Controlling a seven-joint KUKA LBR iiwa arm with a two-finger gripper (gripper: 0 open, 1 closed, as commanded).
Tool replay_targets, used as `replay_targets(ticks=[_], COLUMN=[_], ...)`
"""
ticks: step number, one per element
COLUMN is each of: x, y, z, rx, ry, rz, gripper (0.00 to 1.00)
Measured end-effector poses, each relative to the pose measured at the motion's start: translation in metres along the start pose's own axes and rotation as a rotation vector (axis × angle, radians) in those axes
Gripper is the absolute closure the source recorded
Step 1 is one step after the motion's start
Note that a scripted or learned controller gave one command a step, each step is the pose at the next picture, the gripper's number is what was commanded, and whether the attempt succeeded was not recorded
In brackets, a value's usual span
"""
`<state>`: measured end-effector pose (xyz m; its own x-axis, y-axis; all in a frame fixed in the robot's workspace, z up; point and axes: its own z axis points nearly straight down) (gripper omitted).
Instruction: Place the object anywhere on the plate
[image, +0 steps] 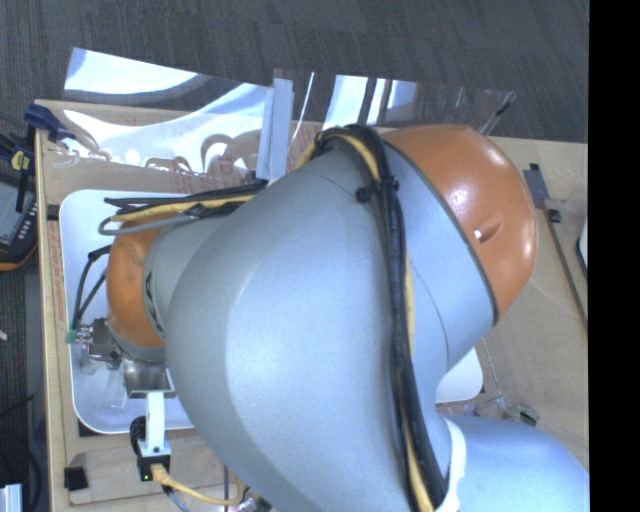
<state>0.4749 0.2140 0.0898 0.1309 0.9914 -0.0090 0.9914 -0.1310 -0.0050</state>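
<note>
My grey arm (330, 330) with its orange band (470, 220) covers most of the camera view and hides most of both bins. It reaches over the left white bin (80, 230). The orange wrist section (130, 290) hangs low over that bin's left half. Below it, the metal gripper body (100, 350) points down at the bin floor near the front left corner. Yellow and black cables (180, 205) run along the arm to the wrist.
A shiny clear wall (160, 95) stands behind the bins. A yellow and black device (15, 215) lies off the bench's left edge. Bare wooden bench (545, 290) shows at the right, beside a sliver of the right bin (465, 380).
</note>
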Motion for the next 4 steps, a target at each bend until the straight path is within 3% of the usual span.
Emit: replay_targets(ticks=[1,2,3,4], x=[0.003,-0.023,0.003,0.004], y=[-0.001,0.003,-0.001,-0.001], z=[-0.059,-0.109,-0.004,-0.072], rx=[0.000,0.000,0.003,0.001], ry=[0.009,0.009,0.005,0.009], rz=[0.026,0.030,0.158,0.202], gripper=[0.00,0.00,0.00,0.00])
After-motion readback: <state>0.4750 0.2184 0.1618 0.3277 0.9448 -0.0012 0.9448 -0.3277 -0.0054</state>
